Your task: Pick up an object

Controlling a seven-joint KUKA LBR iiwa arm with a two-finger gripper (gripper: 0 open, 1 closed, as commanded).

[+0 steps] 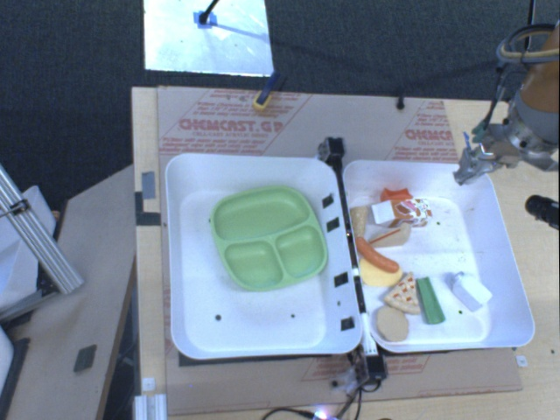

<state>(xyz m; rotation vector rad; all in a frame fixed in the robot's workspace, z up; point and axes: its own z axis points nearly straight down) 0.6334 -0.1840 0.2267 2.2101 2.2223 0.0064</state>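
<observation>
The right bin (pixel 490 234) holds several toy foods along its left side: a hot dog (pixel 376 255), a yellow slice (pixel 378 275), a pizza wedge (pixel 403 295), a green block (pixel 430 300), a round cookie (pixel 392 324), a white-grey block (pixel 469 290) and a red-white packet (pixel 409 208). My gripper (pixel 470 166) hangs above the bin's far right corner, well away from the foods, with nothing seen between its fingers.
The left bin (pixel 192 313) carries a green divided tray (pixel 267 236). A black divider (pixel 344 243) runs between the bins. A shiny square plate (pixel 207 23) lies beyond the bench at the back. A metal frame (pixel 35 243) stands at the left.
</observation>
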